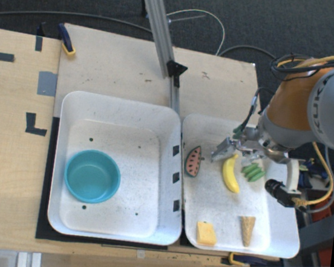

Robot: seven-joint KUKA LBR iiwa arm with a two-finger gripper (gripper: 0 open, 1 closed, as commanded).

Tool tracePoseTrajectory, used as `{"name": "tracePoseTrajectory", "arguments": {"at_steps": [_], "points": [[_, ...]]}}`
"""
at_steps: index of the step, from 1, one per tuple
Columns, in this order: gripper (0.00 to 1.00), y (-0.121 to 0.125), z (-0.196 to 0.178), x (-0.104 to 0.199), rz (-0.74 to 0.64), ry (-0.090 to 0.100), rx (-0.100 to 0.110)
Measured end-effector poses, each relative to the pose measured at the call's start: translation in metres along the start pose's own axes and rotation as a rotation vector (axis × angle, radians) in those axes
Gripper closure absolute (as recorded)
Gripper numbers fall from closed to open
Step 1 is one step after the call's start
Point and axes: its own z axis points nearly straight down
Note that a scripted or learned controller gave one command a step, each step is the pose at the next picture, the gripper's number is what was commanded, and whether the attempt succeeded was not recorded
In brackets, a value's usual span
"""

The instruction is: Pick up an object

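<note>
Nearest the camera, a yellow cheese-like block and an ice-cream cone lie along the front of the right bin. My gripper hangs over that bin's middle, fingers spread apart and holding nothing, just above the banana. Green bean pods sit just right of the banana; a watermelon slice rests by the left wall. A blue bowl sits in the left bin.
</note>
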Motion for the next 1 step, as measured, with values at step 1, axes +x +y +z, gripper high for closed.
{"name": "tracePoseTrajectory", "arguments": {"at_steps": [1], "points": [[0.0,0.0059,0.0502,0.0068,0.0,0.0,-0.001]]}}
